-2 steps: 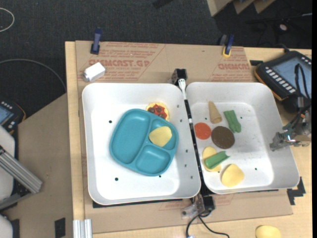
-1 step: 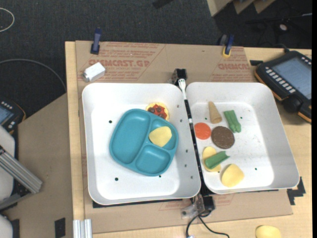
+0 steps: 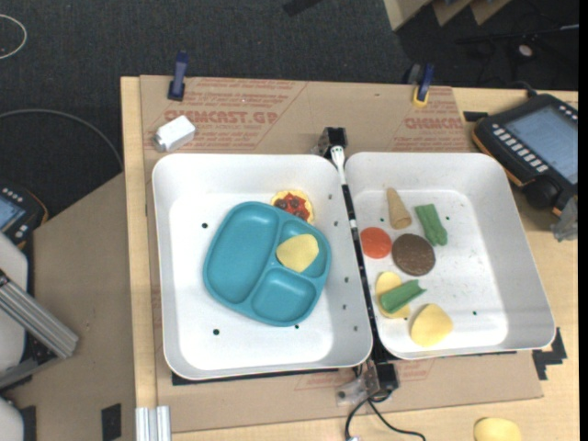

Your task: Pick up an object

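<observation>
A robot lab: clamped cardboard bench [image 3: 276, 108], teach pendant [image 3: 533, 145], loose cables.

Glossy white plastic bins [image 3: 248, 352]; smooth teal plastic tray [image 3: 241, 263]; matt cardboard bench top [image 3: 276, 108].

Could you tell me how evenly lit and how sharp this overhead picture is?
Camera view: soft, even light, no hard shadows; the left bin looks bright, near washed out; the blue plate is sharp; print on the cardboard is faint and slightly blurred.
</observation>
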{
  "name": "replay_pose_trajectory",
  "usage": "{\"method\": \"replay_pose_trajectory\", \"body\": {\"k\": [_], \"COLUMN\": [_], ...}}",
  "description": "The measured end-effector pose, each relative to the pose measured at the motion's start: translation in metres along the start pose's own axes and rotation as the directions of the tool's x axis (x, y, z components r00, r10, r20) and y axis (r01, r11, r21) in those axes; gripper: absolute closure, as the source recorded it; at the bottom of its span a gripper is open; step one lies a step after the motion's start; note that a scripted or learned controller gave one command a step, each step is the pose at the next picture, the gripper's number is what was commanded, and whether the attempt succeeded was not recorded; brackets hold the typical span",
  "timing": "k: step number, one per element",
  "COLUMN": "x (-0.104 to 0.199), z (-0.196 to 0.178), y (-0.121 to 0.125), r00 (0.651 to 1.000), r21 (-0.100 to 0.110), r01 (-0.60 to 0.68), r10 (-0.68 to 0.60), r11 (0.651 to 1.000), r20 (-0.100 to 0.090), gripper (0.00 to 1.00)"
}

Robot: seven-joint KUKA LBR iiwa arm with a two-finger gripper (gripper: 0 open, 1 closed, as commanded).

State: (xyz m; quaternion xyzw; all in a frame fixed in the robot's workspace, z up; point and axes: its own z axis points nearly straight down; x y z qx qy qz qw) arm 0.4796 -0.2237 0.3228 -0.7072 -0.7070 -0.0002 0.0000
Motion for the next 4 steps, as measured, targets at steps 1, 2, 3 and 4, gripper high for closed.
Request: {"method": "replay_pose_trajectory", "body": {"k": [1, 2, 3, 4], "x": [0.000, -0.001, 0.000, 0.000], "z": [0.042, -0.219, -0.110, -0.026], "y": [0.000, 0.000, 0.000, 0.000], "r00": [1.000, 1.000, 1.000, 1.000], "r21": [0.001, -0.013, 0.003, 0.004], "r01": [0.000, 0.002, -0.001, -0.001], "r10": [0.000, -0.002, 0.001, 0.001], "r11": [1.000, 1.000, 1.000, 1.000], "r20": [0.000, 0.008, -0.001, -0.001], "gripper": [1.00, 1.00, 1.00, 1.00]}}
